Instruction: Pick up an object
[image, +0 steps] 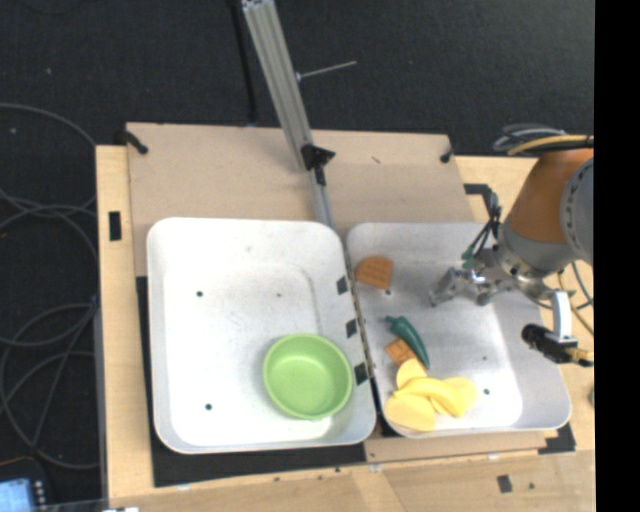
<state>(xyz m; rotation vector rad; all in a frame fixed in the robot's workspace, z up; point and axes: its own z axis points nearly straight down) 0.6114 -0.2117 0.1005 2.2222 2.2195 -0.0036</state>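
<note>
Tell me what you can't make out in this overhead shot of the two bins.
- Hand: small and blurred over the right bin; open or shut is unclear.
- Arm: cut off by the right edge of the camera view.
- Small orange piece: partly under the green object, too small to identify.
- Yellow pieces: heaped together, so their number and shapes are unclear.
- Green bowl: its underside and the left bin floor beneath are covered.

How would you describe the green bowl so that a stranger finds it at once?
Of the two white bins, look at the left bin. The green bowl sits in its near right corner, close to the wall shared with the other bin. It is round, light green, and the sole object there.
</note>
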